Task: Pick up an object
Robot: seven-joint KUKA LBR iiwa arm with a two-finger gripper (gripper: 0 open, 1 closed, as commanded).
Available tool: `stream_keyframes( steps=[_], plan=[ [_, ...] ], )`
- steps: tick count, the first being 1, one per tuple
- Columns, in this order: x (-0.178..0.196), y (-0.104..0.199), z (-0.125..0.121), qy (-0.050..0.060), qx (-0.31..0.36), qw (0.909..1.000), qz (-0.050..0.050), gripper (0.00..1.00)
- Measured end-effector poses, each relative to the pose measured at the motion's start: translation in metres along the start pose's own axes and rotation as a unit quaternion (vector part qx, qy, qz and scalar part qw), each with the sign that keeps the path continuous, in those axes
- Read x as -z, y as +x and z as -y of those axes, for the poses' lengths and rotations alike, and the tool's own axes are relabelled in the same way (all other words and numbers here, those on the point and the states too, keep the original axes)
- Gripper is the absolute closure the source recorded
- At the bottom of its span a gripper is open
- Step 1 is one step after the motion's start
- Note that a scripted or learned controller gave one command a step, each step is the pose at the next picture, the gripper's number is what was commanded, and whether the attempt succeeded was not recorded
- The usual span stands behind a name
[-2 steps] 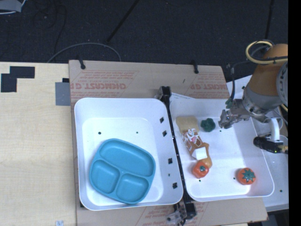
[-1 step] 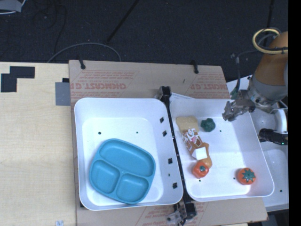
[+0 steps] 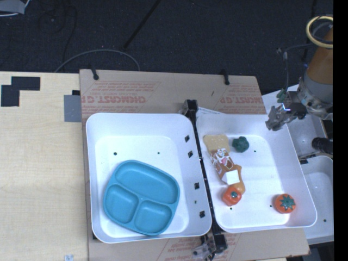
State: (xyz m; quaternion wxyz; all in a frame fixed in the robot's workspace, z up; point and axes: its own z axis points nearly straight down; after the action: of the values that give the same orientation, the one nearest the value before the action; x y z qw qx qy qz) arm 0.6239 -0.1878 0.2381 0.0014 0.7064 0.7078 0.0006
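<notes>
Objects for picking lay in the right bin (image 3: 304,200): left to right, a tan slab (image 3: 216,142), a printed packet (image 3: 227,167), a red ball (image 3: 232,196), a dark green lump (image 3: 240,143), an orange pumpkin toy (image 3: 284,203). All looked light; the round toys probably firm, best pinched across their middles. Hand (image 3: 276,118) hovered at the bin's far right corner, grip unreadable

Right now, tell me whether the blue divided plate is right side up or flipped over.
Right side up. The blue divided plate lies flat in the left bin, its three compartments facing upward with nothing in them.
</notes>
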Motion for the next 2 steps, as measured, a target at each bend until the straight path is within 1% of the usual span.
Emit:
stream_keyframes(
  steps=[1, 2],
  plan=[
    [-0.005, 0.043, 0.010, 0.003, 0.001, 1.0000, -0.001, 1.00],
    [0.004, 0.097, 0.014, 0.003, 0.001, 1.0000, -0.002, 1.00]
  ],
)
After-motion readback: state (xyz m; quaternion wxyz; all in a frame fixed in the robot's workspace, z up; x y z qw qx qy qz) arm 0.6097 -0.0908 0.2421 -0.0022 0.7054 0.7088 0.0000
